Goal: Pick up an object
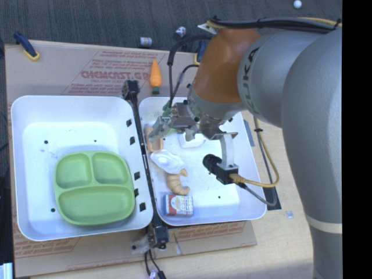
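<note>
We had the gripper (168,121) low by the right bin's (247,211) left wall; grip state unclear; better to centre over croissant (178,182) first

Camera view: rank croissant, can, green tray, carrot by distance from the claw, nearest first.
Claw sits at the right bin's upper-left.
1. Croissant, right bin, below the claw.
2. Carrot, on the cardboard above the bins. Roughly as far as the croissant; too close to call.
3. Can, right bin's bottom-left corner.
4. Green tray, in the left bin.
</note>
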Available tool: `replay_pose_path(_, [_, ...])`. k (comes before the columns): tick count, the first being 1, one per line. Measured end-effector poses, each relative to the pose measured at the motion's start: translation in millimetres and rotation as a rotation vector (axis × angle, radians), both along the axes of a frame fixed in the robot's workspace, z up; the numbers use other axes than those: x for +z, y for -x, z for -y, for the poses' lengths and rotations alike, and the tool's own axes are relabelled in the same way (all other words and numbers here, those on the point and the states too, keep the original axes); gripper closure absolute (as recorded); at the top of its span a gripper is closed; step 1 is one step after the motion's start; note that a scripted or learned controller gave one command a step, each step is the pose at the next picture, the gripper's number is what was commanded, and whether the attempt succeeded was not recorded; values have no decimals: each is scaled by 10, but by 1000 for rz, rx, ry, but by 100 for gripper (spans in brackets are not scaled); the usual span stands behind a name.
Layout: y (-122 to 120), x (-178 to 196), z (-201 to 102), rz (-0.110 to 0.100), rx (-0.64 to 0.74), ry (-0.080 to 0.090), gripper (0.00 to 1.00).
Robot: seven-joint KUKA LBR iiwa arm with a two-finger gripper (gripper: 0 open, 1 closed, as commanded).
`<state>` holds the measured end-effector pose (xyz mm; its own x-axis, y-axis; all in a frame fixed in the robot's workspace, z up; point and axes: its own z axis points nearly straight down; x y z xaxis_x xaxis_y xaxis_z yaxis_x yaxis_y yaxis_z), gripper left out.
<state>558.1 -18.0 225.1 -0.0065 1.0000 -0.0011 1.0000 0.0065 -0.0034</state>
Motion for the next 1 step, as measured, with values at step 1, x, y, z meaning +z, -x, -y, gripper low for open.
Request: replay_pose_path(1, [0,0,0,0,0,0,0])
